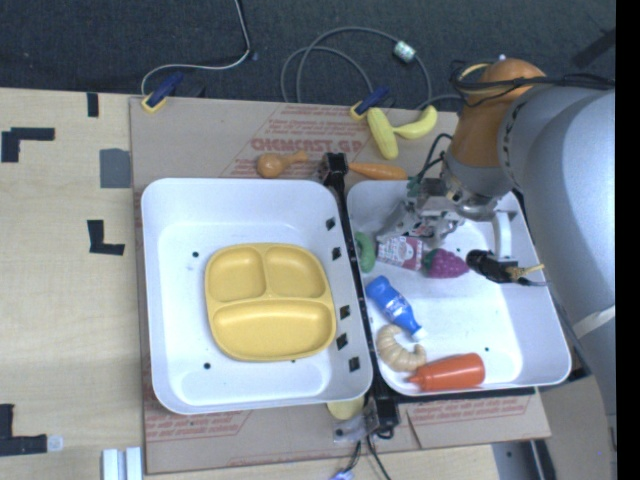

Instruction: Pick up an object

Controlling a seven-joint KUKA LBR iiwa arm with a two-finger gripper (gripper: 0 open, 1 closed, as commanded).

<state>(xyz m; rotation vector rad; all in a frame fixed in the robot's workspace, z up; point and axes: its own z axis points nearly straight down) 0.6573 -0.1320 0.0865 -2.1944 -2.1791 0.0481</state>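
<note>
My gripper (pixel 425 220) hangs low over the far part of the right bin (pixel 524 336), at the end of the grey arm with the orange band. Just below it lies a pink and white packet (pixel 400 252), with a purple eggplant (pixel 446 264) against the packet's right end. A green piece (pixel 365 251) rests by the bin's left wall. Nearer the front lie a blue bottle (pixel 392 305), a tan croissant (pixel 398 350) and a red-orange sausage-like piece (pixel 448 371). Nothing is visibly lifted off the bin floor.
The left bin (pixel 160 268) holds a yellow divided plate (pixel 270 300). Behind the bins, on the cardboard, lie two yellow bananas (pixel 382 133), a carrot (pixel 378 171) and an orange-brown wooden piece (pixel 272 164). Cables loop at the back.
</note>
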